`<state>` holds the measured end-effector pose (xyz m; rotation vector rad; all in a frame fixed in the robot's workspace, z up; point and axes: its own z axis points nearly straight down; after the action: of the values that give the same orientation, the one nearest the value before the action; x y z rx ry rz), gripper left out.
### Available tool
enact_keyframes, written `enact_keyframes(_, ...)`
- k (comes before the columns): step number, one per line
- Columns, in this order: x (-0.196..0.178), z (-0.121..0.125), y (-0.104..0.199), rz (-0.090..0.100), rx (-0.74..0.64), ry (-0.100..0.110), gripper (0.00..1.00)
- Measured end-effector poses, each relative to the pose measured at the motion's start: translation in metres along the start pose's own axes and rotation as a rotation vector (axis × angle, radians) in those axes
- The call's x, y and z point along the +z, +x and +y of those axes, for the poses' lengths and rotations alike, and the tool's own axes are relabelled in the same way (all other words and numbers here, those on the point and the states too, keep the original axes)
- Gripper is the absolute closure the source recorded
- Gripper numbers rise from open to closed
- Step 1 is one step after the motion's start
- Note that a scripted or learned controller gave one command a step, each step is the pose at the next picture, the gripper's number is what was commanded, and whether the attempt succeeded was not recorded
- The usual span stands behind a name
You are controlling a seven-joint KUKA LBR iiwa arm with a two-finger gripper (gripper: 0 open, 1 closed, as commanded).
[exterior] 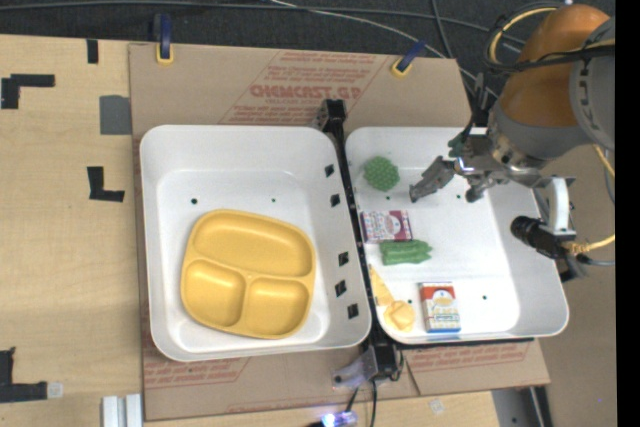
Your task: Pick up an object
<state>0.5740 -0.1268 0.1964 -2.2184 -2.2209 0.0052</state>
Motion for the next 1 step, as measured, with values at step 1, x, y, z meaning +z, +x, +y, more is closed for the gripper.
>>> enact_keyframes(1,0.0603,-0.0051,-0.0072,0.0,0.001,0.003,0.0)
